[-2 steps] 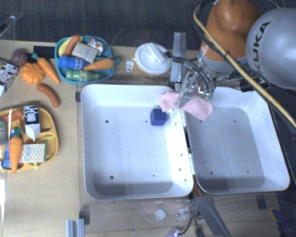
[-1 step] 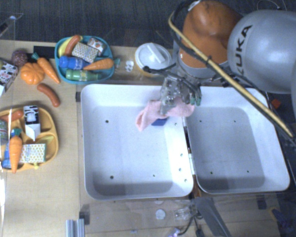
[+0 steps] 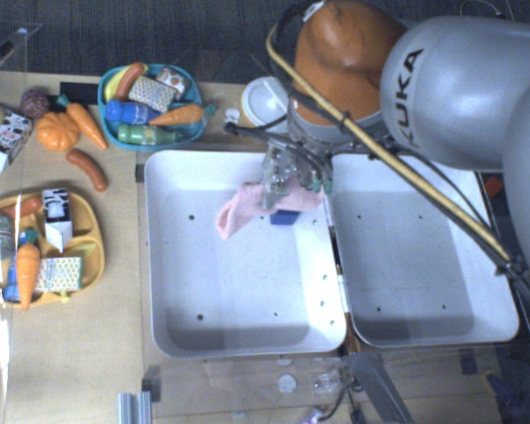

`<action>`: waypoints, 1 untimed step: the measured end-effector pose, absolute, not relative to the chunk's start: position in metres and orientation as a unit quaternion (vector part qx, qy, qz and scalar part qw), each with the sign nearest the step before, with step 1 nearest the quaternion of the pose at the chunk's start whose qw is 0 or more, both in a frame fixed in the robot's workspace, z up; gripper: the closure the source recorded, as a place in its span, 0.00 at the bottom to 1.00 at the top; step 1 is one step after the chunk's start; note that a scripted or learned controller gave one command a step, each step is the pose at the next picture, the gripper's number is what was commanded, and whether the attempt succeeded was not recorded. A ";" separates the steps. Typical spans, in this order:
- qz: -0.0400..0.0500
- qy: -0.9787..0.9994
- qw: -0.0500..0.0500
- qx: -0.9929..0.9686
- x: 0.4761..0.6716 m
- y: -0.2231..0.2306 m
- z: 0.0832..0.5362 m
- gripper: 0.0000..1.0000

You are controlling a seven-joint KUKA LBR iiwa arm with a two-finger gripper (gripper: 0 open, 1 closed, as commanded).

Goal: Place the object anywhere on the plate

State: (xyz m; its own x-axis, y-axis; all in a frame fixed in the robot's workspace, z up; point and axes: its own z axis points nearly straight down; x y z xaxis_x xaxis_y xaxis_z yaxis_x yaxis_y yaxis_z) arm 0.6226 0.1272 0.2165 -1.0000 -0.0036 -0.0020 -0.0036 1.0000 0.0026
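Note:
A pink plate (image 3: 237, 214) lies in the upper right part of the left white bin (image 3: 194, 307); it looks tilted or lifted on its right side. A small blue block (image 3: 285, 218) rests at the plate's right edge. My gripper (image 3: 277, 193) hangs straight down over that right edge, just above the blue block and against the pink plate. The wrist and the orange band (image 3: 340, 47) hide the plate's far right part. Whether anything is held cannot be made out.
The right white bin (image 3: 424, 263) sits under the arm. On the bench at left are a blue bowl of toy food (image 3: 152, 106), a yellow tray of toy food (image 3: 44, 247), a loose pumpkin (image 3: 56, 132), carrot and sausage. A white cup (image 3: 263, 102) stands behind the bins.

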 end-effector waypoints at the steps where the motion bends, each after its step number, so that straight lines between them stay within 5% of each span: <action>1: 0.001 1.000 0.001 -0.002 0.615 0.178 0.219 1.00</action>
